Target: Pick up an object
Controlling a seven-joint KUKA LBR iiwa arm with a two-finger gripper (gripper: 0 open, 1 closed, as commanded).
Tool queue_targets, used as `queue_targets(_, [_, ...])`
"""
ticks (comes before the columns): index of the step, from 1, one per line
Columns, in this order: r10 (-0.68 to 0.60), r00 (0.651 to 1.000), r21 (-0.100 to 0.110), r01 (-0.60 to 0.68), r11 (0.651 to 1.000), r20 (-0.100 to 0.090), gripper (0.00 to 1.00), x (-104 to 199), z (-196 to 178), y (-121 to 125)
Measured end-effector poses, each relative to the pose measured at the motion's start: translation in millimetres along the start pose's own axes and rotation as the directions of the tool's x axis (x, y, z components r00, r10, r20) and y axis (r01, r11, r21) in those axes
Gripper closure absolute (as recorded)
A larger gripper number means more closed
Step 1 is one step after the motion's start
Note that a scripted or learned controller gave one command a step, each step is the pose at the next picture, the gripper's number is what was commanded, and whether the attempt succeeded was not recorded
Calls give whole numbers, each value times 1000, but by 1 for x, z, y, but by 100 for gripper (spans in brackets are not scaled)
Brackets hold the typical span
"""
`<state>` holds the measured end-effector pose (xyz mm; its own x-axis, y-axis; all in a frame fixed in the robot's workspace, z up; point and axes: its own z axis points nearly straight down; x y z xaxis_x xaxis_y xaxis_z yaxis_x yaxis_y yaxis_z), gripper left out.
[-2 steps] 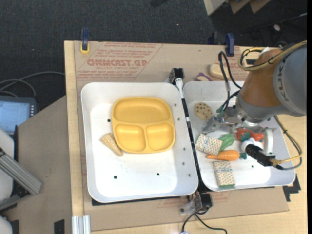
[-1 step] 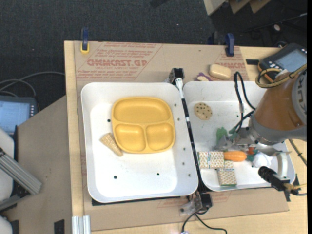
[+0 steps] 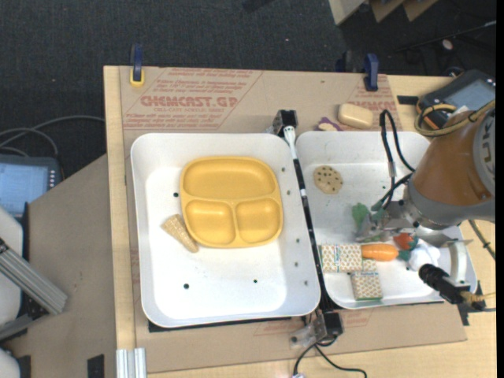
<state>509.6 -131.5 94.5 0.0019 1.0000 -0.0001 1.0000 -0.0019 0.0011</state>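
Right white bin (image 3: pixel 346 152) — tool (image 3: pixel 376 228) low beside orange carrot (image 3: pixel 379 252)

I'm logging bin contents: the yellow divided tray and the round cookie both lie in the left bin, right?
Not quite. The yellow divided tray lies in the left bin, but the round cookie lies in the right bin, near its upper left corner. The camera view shows this.
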Motion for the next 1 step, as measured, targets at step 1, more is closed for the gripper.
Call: queue_targets(1, [-14,1000,-15,14,1000,-2,100,82,-97,77])
